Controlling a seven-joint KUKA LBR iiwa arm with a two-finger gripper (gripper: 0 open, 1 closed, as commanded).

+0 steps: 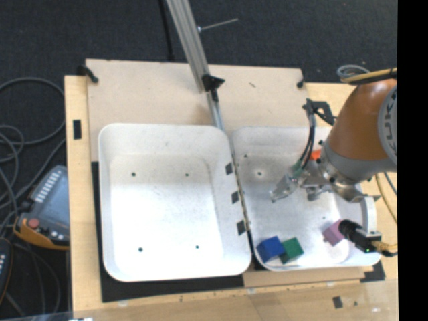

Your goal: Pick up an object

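**Inspector:** Report the arm.

**Assistant:** The grey arm with the orange band enters from the right of the frame. Its two-finger gripper hangs over the middle of the right-hand shallow white bin. The fingers look empty; whether they are spread or pressed together I cannot tell.

**Inspector:** The objects?

**Assistant:** A small blue block and a small green block lie touching at the bin's lower edge, lower centre of the frame. A small purple block lies to their right, partly behind a black fitting on the arm. All three are apart from the gripper.

**Inspector:** The rest?

**Assistant:** The left-hand shallow white bin sits beside it on the pale wooden table.
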